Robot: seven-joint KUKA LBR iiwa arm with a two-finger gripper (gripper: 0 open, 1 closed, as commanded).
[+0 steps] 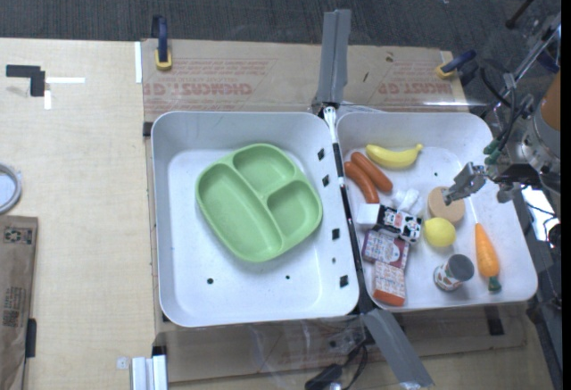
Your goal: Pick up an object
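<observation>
My gripper (486, 186) hangs over the right side of the right bin (464, 131), open, with nothing between its fingers. One finger (464, 182) reaches just above a tan round block (444, 204). Below that block lies a yellow lemon (439, 232). An orange carrot (486, 254) lies along the bin's right wall, and a small can (455, 272) stands beside it. A banana (394, 154) rests at the back of the bin. Two red sausages (368, 176) lie left of it.
A black-and-white patterned piece (399, 221) and flat red printed packets (385, 256) lie near the right bin's left wall. The left bin (178, 272) holds a green divided plate (259, 201). A grey bar (335, 58) rises behind the gap between the bins.
</observation>
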